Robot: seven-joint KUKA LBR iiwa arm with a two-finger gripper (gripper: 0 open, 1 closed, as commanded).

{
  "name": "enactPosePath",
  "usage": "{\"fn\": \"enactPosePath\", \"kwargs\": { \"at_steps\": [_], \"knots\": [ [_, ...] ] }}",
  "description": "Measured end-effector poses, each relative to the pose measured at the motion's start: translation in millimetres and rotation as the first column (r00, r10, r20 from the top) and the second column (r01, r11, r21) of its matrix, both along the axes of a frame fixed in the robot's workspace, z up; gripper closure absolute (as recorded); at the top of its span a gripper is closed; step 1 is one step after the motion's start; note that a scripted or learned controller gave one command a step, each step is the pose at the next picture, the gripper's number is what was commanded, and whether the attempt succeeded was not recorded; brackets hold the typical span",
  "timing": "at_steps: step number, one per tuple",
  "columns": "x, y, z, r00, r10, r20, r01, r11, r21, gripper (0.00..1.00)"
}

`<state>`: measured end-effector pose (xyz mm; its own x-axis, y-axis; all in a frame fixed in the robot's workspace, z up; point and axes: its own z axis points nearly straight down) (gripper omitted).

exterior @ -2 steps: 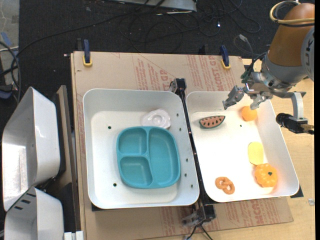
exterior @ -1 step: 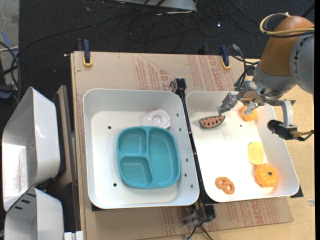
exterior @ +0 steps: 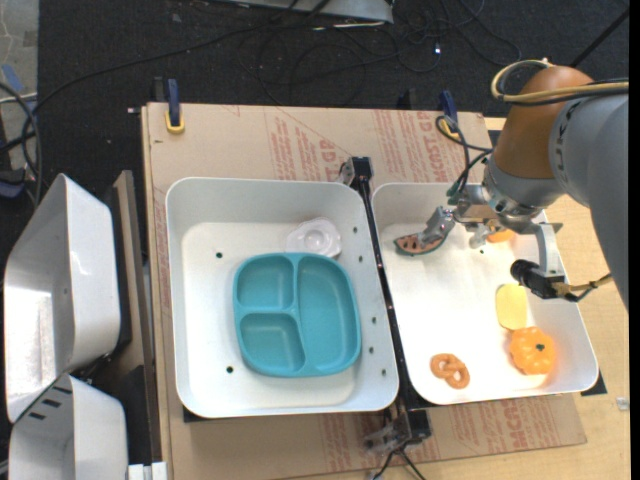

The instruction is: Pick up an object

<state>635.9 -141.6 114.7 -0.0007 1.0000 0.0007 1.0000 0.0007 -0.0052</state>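
Tool (exterior: 420, 240) low in right bin (exterior: 570, 368), grip state unreadable; bench board (exterior: 300, 138) bears red print, mirrored, illegible.

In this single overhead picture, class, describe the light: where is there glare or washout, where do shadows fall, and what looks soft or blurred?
Camera view: even overhead light; the white bins wash out pale, and so does the clear lid above the teal tray; soft shadows sit under the gripper and beside the pretzel; the arm's near bulk looks slightly soft; the floor behind stays dark.

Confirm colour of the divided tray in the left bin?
Teal, plain, no pattern: the divided tray, clear in the camera view.
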Motion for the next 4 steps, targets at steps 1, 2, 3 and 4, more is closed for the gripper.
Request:
{"fn": "enactPosePath", "kwargs": {
  "at_steps": [1, 2, 3, 4],
  "knots": [
    [1.5, 0.0, 12.8, 1.0, 0.0, 0.005, 0.0, 1.0, -0.001, 1.0],
    [6.0, 0.5, 75.0, 1.0, 0.002, 0.01, -0.002, 1.0, -0.002, 1.0],
    [14.0, -2.6, 119.4, 1.0, 0.003, 0.01, -0.003, 1.0, -0.002, 1.0],
    [15.4, -2.7, 156.6, 1.0, 0.003, 0.009, -0.003, 1.0, -0.002, 1.0]
  ]
}}
